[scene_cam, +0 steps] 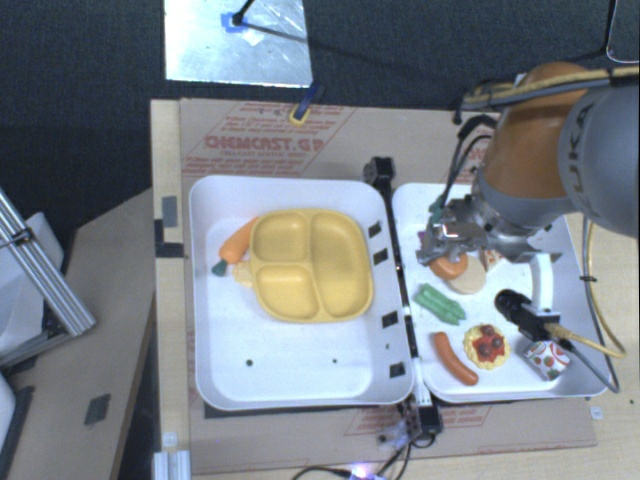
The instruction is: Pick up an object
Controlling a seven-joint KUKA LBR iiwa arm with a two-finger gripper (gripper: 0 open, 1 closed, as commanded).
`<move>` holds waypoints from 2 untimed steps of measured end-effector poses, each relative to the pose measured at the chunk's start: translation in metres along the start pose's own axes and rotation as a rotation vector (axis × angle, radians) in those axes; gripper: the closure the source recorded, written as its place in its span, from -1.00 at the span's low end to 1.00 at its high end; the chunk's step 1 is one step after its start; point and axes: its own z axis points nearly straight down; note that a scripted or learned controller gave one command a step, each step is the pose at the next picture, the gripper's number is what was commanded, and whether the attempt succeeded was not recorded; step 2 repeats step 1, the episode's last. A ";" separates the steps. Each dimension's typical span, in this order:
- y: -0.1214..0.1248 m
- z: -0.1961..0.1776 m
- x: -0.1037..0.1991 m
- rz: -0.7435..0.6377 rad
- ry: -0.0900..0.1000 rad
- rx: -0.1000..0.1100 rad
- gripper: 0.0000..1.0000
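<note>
Left of the black divider point(392, 258) between the two white bins, the left bin point(300, 378) holds one yellow three-compartment plate point(305, 265), its compartments bare. One toy carrot point(236, 241) lies against the plate's left edge, partly tucked under it.

Right of the divider, the right bin point(560, 388) holds several toy foods: one green pea pod point(440, 303) nearest the divider, one red sausage point(454, 357) below it, one small pizza point(486, 346) with red topping just right of the sausage, and one round bun-like piece point(466, 277) with an orange piece point(448, 265) beside it. A small red-and-white patterned item point(546, 359) sits in the bin's lower right corner.

The gripper point(446, 240) is low over the orange piece and the bun; whether its fingers are spread or closed cannot be told, and nothing is seen between them.

Above both bins, the cardboard sheet point(270, 138) reads "CHEMCAST GP" in red print.
</note>
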 end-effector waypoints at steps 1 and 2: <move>0.012 0.013 0.006 0.000 -0.001 0.000 1.00; 0.012 0.013 0.006 0.000 -0.001 0.000 1.00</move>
